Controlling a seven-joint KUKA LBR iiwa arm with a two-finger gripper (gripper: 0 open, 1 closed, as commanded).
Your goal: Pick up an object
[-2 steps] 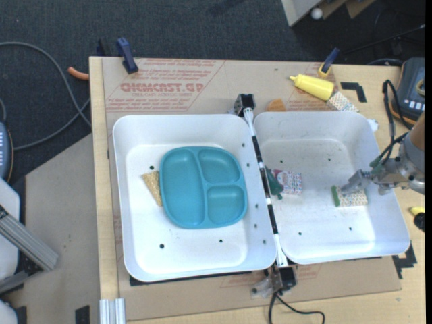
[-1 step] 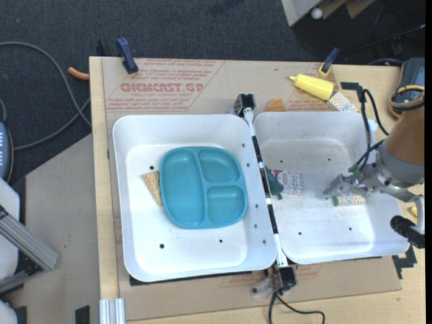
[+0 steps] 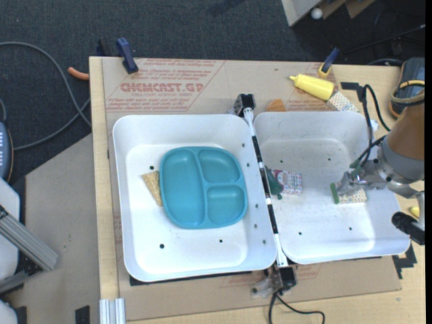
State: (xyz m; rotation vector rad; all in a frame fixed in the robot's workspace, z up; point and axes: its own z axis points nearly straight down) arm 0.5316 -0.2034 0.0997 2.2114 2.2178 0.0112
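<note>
The gripper (image 3: 351,184) sits low over a flat cracker (image 3: 354,196) (brittle, light); take it by the edges. Claw state: cannot tell.

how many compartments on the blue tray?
3. On the blue plastic divided tray in the left shallow white bin: one long section along its left, one upper right, one lower right.

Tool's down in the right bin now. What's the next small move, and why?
Probably close on whatever lies beneath it, then lift slightly to check. The tool sits low in the right bin over a small flat tan piece, with a green piece beside it. Whether anything is gripped isn't visible.
</note>
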